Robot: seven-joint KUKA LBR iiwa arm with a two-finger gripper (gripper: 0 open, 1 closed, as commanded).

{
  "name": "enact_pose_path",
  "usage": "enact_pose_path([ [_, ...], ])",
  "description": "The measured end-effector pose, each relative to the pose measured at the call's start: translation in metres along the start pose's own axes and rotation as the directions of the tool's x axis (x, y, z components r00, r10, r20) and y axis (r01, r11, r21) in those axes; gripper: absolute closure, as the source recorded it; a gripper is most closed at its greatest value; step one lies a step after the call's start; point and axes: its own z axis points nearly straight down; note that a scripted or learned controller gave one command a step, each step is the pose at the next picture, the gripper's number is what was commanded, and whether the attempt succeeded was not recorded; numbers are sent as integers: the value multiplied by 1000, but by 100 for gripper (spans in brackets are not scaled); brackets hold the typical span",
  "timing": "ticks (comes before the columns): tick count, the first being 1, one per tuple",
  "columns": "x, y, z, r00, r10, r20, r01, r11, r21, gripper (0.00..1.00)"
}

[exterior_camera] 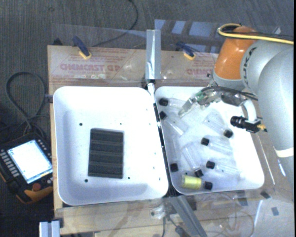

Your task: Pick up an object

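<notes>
You saw 2 white bins side by side on the bench. The left bin carried 1 dark ribbed block, lying flat near its middle. The right bin is the landmark for everything below.

The arm reached in over the right bin's far right corner, with its orange band above the bin's far rim. The end effector hung over the far part of the right bin, pointing toward the divider between the bins. I could not tell from this view how the end effector stood or whether anything was in it, because its tip merged with the clear items beneath it.

Inside the right bin lay a scatter of clear tubes with black caps, spread from the far left corner down to the near edge. You could count several black caps, though the clear bodies were hard to separate against the white floor. 1 yellow cylinder lay on its side at the bin's near edge, just beside a black cap. None of these items appeared lifted off the bin floor.

Well left of both bins, a handheld pendant with a lit screen lay on the floor.
</notes>
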Motion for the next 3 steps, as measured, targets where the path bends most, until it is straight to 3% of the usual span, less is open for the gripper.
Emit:
enact_pose_path([
  [1,58,-50,-2,993,121,5,-121,992,-16,0],
  [2,59,-48,-12,992,122,2,-122,992,-21,100],
  [3,59,-48,-12,992,122,2,-122,992,-21,0],
])
